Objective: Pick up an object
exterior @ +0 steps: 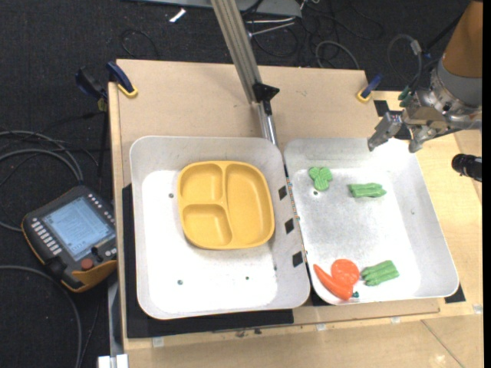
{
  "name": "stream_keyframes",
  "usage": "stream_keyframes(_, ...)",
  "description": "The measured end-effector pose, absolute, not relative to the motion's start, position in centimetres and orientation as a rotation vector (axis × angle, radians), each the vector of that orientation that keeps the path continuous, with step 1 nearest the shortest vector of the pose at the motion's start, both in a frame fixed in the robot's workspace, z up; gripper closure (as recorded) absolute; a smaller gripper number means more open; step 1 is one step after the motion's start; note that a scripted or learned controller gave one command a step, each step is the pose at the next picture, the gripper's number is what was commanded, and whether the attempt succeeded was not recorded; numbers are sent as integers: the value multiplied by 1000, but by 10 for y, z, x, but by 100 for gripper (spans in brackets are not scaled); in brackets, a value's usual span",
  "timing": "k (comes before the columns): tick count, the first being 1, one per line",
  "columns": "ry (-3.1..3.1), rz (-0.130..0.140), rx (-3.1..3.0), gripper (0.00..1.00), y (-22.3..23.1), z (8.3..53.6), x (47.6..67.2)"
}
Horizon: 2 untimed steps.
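Two white bins on the bench: left bin [153,282] carrying a yellow divided plate [226,204] at centre; right bin [426,228] holding green pieces [367,191] near its far edge, an orange-red piece [340,277] and a green piece [380,272] at its near edge. Gripper [397,139] poised over the right bin's far right corner, jaws spread, gripping nothing. Likely failure: closing on bare floor, targets well apart from the fingers; small flat pieces prone to slipping

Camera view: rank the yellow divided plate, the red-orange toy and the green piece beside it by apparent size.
1. yellow divided plate, by far the largest.
2. red-orange toy.
3. green piece, only slightly smaller than the toy; the two nearly match.
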<state>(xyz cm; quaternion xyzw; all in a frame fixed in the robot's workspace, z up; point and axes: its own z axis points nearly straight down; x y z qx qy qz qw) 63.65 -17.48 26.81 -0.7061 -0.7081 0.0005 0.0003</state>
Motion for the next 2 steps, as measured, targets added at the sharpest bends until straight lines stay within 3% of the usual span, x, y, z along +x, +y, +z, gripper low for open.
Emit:
stream_keyframes(1, -2224, 3, -2218, 0, -175, 268, 636)
stream_keyframes(2, -2218, 6, -2219, 0, -182, 207, 636)
